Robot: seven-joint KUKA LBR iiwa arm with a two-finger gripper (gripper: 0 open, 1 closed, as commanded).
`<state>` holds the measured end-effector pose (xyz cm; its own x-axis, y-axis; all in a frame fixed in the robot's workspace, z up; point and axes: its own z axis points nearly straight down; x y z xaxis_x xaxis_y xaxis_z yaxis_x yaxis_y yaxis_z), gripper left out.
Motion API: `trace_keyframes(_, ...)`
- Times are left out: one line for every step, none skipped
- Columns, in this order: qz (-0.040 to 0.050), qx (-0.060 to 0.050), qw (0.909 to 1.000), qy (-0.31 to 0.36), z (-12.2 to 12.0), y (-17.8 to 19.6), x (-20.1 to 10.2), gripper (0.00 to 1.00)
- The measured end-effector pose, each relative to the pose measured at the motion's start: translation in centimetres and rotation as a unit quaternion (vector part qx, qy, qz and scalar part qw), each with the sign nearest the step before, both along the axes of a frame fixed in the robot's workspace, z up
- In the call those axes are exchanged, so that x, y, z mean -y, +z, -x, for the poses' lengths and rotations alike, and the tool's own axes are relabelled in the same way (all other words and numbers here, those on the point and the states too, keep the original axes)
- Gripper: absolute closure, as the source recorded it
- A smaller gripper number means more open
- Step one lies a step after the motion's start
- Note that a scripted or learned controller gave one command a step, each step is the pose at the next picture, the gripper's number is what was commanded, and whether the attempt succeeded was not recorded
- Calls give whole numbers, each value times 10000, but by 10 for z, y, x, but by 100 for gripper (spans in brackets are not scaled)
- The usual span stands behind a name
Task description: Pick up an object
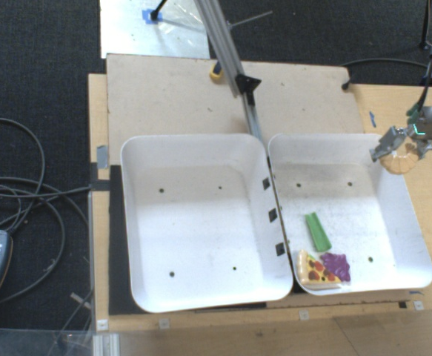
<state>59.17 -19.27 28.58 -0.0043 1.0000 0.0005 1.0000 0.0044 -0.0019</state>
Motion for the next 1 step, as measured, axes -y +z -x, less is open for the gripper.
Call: trace_keyframes(8,20,10000,8,-1,2,0,0)
